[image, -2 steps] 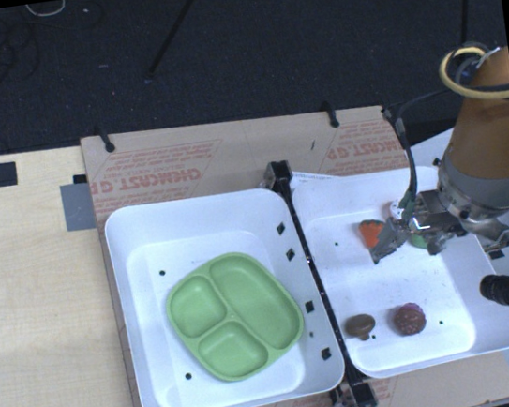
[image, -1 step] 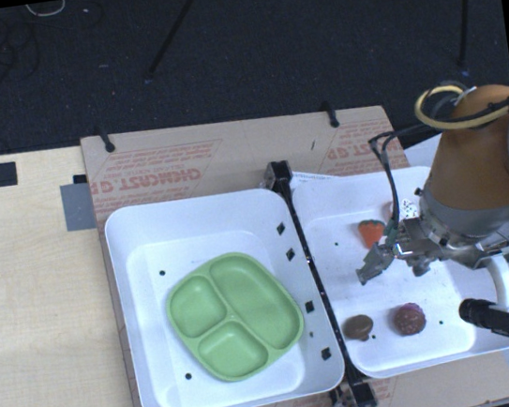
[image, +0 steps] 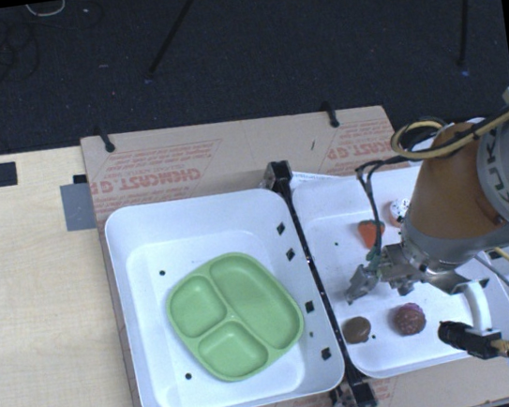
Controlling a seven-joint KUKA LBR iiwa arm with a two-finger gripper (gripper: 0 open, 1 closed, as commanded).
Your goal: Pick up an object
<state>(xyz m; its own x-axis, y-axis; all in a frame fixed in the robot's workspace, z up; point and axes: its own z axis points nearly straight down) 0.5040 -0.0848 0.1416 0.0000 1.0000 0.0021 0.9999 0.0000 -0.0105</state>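
Claw (image: 366, 282) hangs low in the right bin (image: 350, 207), w/ nothing visible between its tips; can't tell how far open, too small & blurred. Nearest targets, placed from the claw: brown disc (image: 356, 330) just below it, dark-red ball (image: 408, 319) below-right, orange piece (image: 369, 231) above. All look small, light, prob. rigid toys; the ball could roll, so pinch across its middle.

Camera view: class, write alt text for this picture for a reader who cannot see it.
A grey and orange robot arm reaches from the right, its gripper low in the right white bin, near a brown disc, a dark red ball and an orange piece. The left bin holds a green divided plate.
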